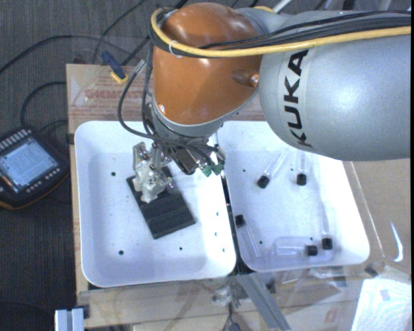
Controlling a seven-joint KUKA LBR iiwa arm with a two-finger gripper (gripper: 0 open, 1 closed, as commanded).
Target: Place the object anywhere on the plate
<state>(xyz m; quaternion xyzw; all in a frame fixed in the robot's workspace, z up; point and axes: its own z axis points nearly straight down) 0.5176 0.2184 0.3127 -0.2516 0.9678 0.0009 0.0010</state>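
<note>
End effector (150, 178) of the grey-and-orange arm sits low over the left shallow white bin (96, 254), fingers down at the upper end of a flat black ribbed rectangular plate (164, 212) lying aslant on the bin floor, grip state not discernible; right bin (352, 240) holds clear tubes with black caps (269, 172).

Black plate (162, 209) — bare lower end.

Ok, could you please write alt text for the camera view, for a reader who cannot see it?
A grey and orange KUKA arm lowers its gripper onto a black ridged plate in the left white bin. The right bin holds clear plastic pieces with black caps.
</note>
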